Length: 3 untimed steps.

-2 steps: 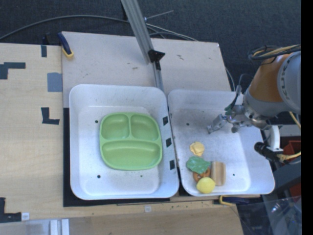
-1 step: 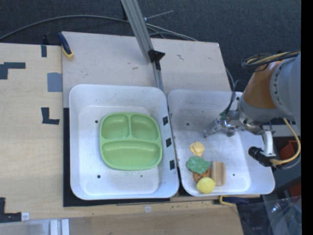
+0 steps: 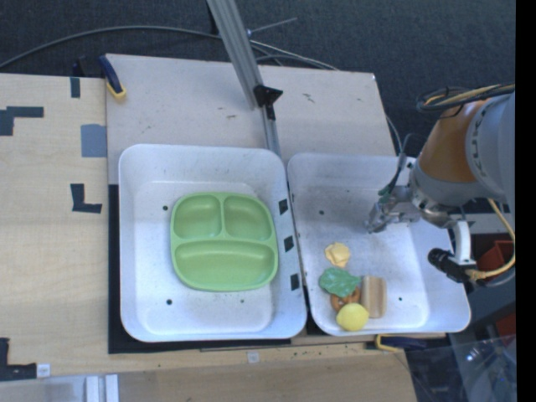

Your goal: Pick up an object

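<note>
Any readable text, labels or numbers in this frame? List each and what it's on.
None readable.
Green three-compartment plastic plate: plain, no print.
Two shallow white bins: no markings, only dark specks.
Wooden bench top: dark tape pieces, shapes not letters.
Small toy food items: too small to show any label.

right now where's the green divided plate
The green divided plate lies flat in the middle of the left bin, across the divider from the small food pieces in the right bin.

Grey arm point(image 3: 469, 153) reaches in from the right, pincer point(image 3: 378, 220) angled down-left
</note>
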Motion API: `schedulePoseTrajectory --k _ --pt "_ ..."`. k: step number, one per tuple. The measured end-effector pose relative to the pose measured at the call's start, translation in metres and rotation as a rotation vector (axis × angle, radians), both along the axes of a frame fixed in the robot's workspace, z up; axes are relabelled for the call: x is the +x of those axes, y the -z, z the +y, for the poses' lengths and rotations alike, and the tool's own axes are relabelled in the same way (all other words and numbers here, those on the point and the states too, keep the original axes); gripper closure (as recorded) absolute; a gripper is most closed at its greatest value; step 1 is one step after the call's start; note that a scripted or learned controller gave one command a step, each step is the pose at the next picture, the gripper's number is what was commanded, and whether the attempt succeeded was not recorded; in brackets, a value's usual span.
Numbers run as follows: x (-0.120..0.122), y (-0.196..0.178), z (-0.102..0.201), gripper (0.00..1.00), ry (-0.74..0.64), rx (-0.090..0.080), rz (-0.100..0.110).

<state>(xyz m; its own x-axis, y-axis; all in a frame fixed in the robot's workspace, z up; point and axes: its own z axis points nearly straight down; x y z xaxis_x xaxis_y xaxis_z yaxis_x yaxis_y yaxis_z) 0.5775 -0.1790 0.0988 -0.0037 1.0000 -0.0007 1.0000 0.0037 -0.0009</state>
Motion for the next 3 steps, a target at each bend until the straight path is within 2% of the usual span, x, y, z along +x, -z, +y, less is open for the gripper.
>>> schedulePoseTrajectory --k 2,3 --pt "0.005 -0.11 -0.007 1.0 0.002 0.0 -0.005" --pt "0.011 -0.118 0.047 1.0 -0.003 0.003 -0.001"
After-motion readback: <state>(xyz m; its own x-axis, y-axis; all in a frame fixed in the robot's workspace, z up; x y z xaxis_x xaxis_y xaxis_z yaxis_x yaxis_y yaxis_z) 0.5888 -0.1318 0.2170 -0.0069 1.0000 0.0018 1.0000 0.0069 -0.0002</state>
